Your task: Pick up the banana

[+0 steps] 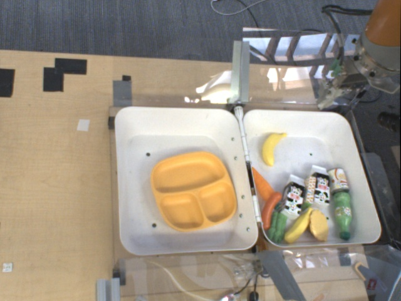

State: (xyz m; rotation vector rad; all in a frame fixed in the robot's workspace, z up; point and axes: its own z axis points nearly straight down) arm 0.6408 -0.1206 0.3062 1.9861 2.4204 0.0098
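Observation:
A small yellow banana (272, 148) lies alone in the upper left part of the right bin (351, 137), curved and pointing toward the back. A second yellow banana-shaped piece (299, 226) rests among the items at the bin's front. My gripper (335, 88) hangs above the bin's back right corner, well up and to the right of the small banana, with nothing seen in it. The orange band of the arm (383, 14) is at the top right.
The right bin's front holds a carrot (266, 196), two milk cartons (306, 193), a green bottle (342, 207) and a pale yellow fruit (319, 226). An orange divided plate (193, 190) sits in the left bin (131, 168). A clear wall (282, 74) stands behind the right bin.

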